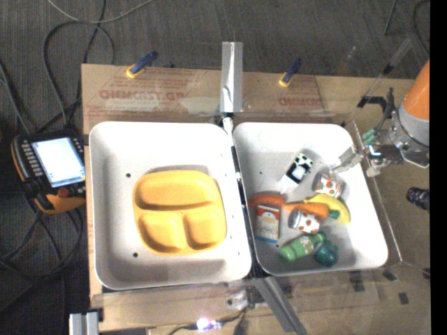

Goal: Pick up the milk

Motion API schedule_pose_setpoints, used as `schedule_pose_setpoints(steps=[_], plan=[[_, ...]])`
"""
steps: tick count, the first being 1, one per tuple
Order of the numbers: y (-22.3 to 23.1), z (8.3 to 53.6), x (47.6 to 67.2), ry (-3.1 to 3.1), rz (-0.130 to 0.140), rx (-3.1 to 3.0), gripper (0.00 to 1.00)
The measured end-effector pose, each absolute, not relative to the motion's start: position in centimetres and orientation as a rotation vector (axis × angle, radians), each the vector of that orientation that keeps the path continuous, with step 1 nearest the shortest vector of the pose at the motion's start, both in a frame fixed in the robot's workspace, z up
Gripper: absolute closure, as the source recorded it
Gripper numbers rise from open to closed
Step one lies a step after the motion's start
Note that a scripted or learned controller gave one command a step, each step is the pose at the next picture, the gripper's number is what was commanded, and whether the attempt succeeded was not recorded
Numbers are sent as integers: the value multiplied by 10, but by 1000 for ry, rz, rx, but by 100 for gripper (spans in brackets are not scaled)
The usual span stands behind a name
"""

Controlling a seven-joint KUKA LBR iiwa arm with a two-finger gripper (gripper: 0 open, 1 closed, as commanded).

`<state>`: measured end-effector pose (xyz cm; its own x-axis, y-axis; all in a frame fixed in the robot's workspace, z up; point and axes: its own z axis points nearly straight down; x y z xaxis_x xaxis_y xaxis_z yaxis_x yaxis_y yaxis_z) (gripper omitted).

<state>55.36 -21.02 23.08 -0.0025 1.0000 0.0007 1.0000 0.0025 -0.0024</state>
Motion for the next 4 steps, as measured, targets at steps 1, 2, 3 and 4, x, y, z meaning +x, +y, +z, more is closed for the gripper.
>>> schedule_pose_setpoints(steps=[1, 2, 3, 4], plan=[[-176, 121, 597, -2129, -20, -2339, 0], [-109, 118, 605, -2158, 3, -2284, 0], [-104, 102, 593, -2285, -31, -2210, 0], [-103, 135, 632, -2040, 5, -2390, 0]])
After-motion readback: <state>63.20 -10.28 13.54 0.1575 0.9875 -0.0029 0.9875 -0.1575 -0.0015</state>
